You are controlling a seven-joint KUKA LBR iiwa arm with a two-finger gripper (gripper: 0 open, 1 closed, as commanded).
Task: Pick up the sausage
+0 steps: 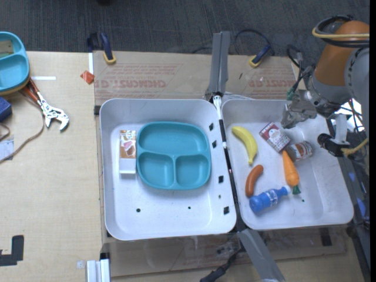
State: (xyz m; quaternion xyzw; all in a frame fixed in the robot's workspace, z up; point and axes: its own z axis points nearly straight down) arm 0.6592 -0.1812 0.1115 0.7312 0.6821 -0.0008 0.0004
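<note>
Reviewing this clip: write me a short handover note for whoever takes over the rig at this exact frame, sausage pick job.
Gripper: over the upper right part of the right bin, above a small red-and-white packet. Whether the jaws are open or shut cannot be told; nothing is seen held.
Sausage: lying in the right bin, below the banana, left of the carrot, just above the blue bottle. It is apart from the gripper.
Left bin: holds the teal divided plate and a small box.
Done: nothing, judging by the sausage in the bin.
Left: move to the sausage, grasp it, lift it.
</note>
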